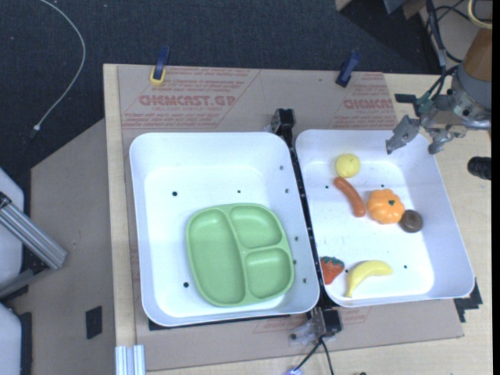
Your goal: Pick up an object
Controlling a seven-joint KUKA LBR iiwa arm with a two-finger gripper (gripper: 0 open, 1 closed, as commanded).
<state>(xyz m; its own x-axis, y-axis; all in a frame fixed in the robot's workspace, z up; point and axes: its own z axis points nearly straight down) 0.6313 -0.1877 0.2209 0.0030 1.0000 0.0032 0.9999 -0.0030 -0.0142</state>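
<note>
At the far left, a metal rail (31, 229) crosses the dark floor and is cut off by the picture's edge. The desk (117, 178) carries a brown printed board with a yellow clip (159, 70) and a blue clip (348, 69) at its far rim. The left bin (156, 162) holds a green divided plate (239, 253) with three compartments, lying flat toward the near side; a few small dark dots mark the bin floor.

Black clamps sit at both ends of the seam between the bins — their form is hard to make out.

The right bin (437, 209) holds the toy food. A strawberry (332, 269) lies against the left wall near the front, partly tucked under that rim. Just beside it is a banana (366, 274). Farther back, a yellow lemon (348, 164) sits near an orange sausage-like piece (351, 196), whose kind is hard to tell. To their right an orange pumpkin (386, 206) touches a small brown round thing (411, 222) too blurred to name.

The pincer (417, 142) hangs over the bin's far right corner, well apart from every toy — its two fingers spread apart with nothing between them. The arm behind it is cut off by the right edge.
</note>
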